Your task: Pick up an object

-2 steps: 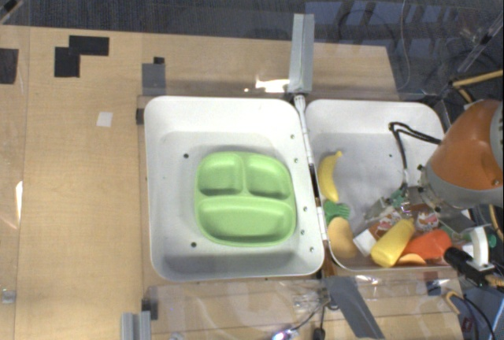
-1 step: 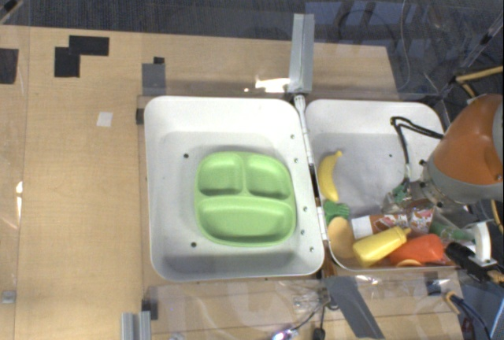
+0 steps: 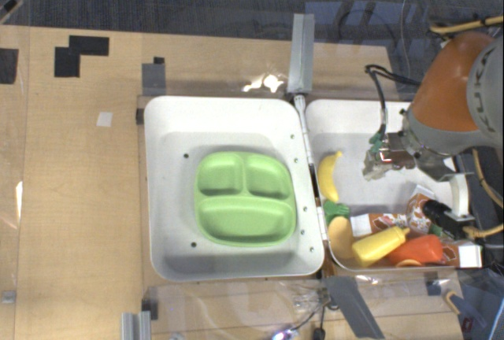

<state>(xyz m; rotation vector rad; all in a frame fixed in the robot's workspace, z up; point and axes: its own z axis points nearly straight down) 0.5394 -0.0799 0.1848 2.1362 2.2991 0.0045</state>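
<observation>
Whether the fingers (image 3: 381, 160) are open I cannot tell, above a curved yellow banana (image 3: 328, 176).

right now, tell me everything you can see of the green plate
The green plate is a light green, rounded-rectangle tray that looks like matte plastic. It has three compartments: two small ones on the far side and one long one on the near side, all bare. It lies flat, right side up, near the middle of the left bin, touching only the bin floor.
</observation>
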